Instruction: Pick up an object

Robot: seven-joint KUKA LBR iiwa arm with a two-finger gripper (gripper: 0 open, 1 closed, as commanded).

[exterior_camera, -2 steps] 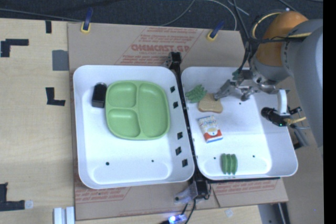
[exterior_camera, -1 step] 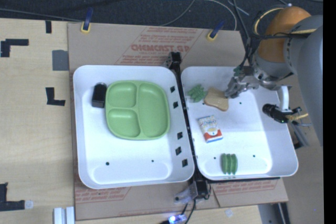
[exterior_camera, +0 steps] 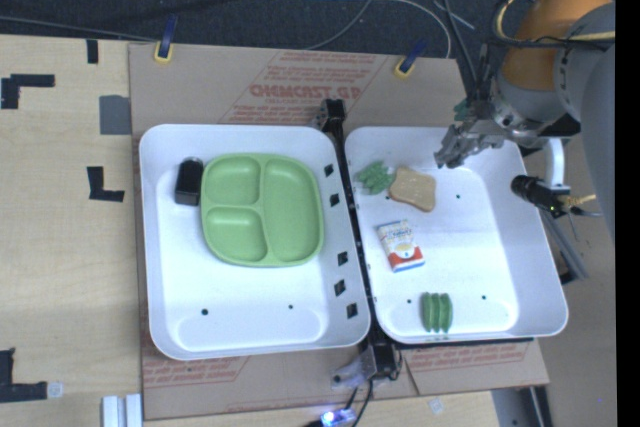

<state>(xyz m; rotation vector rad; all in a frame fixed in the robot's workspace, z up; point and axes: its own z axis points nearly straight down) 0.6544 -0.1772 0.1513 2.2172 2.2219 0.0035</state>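
Two white bins (exterior_camera: 165,245), "CHEMCAST GP" cardboard (exterior_camera: 300,85), printed carton (exterior_camera: 400,245)

Single fixed camera, mounted above bench, looking down at slant. Moderate distance: both bins whole in frame, left bin (exterior_camera: 170,315) toward 9 o'clock, right bin (exterior_camera: 500,245) toward 3 o'clock. Cardboard sheet (exterior_camera: 300,85) beneath bins, dark floor along 12 o'clock. Arm (exterior_camera: 550,45) enters from 2 o'clock. No second view, no overlap.
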